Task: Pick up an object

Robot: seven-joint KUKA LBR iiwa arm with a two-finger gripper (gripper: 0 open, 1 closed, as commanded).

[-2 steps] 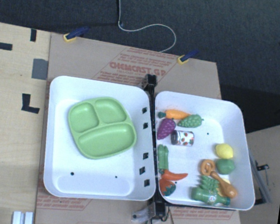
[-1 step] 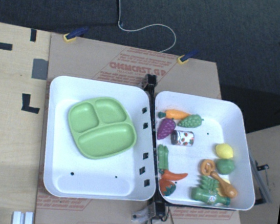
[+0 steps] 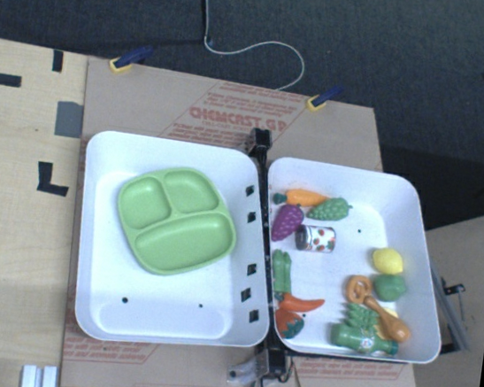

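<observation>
right bin: toy foods, lemon beside can | left bin: green plate

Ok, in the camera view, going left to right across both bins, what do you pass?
Green divided plate in the left bin → purple grapes → small can → yellow lemon, the last three in the right bin.
</observation>
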